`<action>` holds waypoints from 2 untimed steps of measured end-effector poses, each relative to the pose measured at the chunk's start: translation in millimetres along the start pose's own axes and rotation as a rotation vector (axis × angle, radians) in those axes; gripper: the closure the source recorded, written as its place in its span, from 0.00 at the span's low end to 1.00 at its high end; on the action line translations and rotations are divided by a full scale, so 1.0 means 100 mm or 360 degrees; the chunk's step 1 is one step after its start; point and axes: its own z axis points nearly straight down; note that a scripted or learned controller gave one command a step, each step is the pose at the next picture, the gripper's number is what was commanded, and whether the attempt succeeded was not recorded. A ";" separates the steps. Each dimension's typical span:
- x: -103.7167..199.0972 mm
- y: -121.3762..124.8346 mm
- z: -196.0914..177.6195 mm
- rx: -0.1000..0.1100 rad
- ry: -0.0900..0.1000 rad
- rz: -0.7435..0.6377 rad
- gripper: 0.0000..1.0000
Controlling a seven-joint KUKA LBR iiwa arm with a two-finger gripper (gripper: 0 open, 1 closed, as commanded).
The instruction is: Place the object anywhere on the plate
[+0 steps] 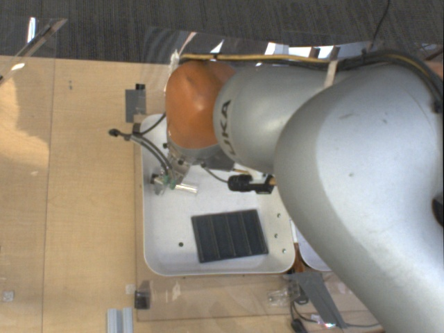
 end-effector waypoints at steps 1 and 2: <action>-0.30 0.13 -2.04 -0.0003 -0.0006 -0.0181 1.00; 0.64 -0.35 -2.48 -0.0001 -0.0002 -0.0072 1.00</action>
